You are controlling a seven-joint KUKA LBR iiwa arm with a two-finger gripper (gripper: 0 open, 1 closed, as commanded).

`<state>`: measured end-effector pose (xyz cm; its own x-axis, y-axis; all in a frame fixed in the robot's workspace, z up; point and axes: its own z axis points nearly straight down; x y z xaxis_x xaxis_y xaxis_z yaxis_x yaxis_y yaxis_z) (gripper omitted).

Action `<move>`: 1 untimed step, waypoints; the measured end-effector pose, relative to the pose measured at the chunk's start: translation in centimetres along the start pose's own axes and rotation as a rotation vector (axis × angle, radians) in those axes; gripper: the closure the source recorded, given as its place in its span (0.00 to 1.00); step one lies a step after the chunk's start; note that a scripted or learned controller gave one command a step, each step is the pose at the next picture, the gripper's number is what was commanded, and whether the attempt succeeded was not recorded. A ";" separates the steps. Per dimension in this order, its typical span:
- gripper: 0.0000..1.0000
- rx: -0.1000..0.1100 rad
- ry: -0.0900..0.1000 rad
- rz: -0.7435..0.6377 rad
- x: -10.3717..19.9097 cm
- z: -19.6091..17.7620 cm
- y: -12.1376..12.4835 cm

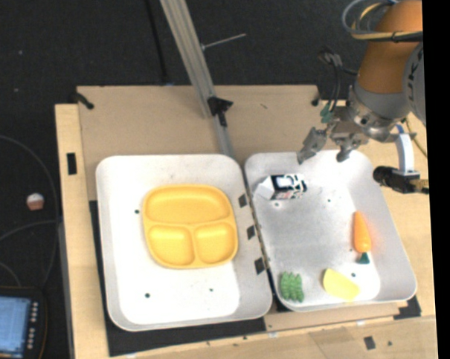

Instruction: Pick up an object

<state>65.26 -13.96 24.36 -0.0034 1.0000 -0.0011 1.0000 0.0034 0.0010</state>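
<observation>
From above, the gripper (327, 150) hangs over the far edge of the right bin (316, 230), its fingers (308, 149) spread wide with nothing between them. In that bin a small black-and-white toy car (285, 185) lies near the far left corner, an orange carrot (361, 234) by the right wall, and a green piece (291, 285) and a yellow piece (340, 284) along the near edge. The left bin (123, 239) holds a yellow divided plate (190, 225).

A tan bench (133, 127) bears two white bins (126, 291) side by side.
</observation>
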 end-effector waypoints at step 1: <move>0.00 0.000 -0.001 0.000 0.0 0.0 0.0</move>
<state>65.25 -13.98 24.36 -0.0038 1.0000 -0.0019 1.0000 0.0038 0.0008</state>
